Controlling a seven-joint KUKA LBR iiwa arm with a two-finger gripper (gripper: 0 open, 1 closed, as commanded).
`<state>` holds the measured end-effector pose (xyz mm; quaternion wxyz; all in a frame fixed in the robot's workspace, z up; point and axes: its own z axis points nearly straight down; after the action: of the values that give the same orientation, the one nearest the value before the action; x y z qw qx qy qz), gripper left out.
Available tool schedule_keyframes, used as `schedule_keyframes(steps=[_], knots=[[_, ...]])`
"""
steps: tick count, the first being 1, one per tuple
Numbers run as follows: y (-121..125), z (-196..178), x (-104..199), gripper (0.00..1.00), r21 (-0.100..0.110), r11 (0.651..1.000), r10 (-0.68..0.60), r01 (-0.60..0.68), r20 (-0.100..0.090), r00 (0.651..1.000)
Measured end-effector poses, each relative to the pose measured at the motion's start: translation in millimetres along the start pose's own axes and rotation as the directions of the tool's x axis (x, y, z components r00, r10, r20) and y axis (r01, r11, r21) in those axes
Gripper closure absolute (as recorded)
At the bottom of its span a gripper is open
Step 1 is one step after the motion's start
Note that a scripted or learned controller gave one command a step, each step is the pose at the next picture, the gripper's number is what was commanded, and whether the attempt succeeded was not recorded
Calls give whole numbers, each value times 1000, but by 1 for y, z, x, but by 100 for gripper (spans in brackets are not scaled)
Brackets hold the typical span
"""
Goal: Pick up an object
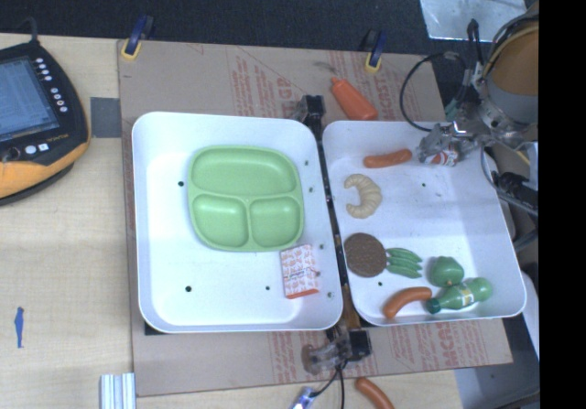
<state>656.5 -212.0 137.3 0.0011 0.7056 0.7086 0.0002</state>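
My gripper [443, 149] hangs low over the far right corner of the right bin [476, 215], under the grey wrist with its orange band. Just to its left lies a reddish sausage [387, 158]. A pale croissant [363, 195] sits below that. Toward the bin's front are a brown round patty [365, 253], a green pea pod [403, 260], a green pepper [446, 269], a green bottle [461, 297] and an orange sausage [406, 300]. A small red and white bit shows right at the gripper's tip; I cannot tell whether it is held.
The left bin [156, 215] holds a green divided plate [245, 196] and a red and white packet [298, 271]. An orange carrot [352, 99] lies on the cardboard behind the bins. A teach pendant [37, 119] rests at the far left. Cables trail near the arm.
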Motion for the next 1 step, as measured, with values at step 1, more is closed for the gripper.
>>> schedule_keyframes(steps=[1], knots=[[0,-1,0,100,0,1000,0,0,0,1000]])
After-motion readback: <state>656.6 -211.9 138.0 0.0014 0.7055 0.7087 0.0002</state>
